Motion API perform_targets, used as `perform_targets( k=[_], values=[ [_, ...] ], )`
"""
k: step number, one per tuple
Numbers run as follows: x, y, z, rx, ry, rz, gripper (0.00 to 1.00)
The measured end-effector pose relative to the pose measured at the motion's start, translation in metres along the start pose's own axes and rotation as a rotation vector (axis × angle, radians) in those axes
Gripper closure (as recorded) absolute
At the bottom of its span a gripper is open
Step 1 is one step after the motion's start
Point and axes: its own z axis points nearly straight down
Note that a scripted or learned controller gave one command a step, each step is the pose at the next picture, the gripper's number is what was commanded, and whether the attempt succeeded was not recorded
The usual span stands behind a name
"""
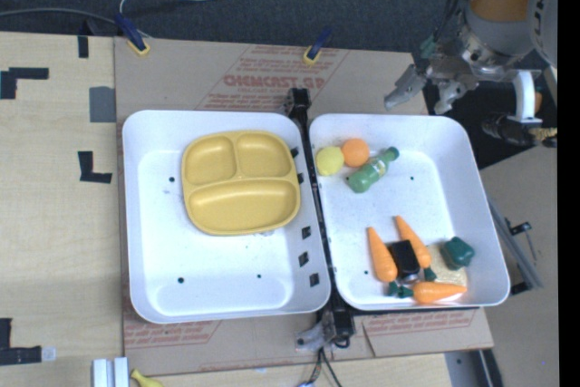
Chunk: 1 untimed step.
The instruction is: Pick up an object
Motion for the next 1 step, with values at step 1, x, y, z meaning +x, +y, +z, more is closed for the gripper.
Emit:
perform_targets(
  k=[1],
  values=[
    [0.0168, -0.0134, 0.1598, -0.002, -0.005, 0.003, 0.00]
  ],
)
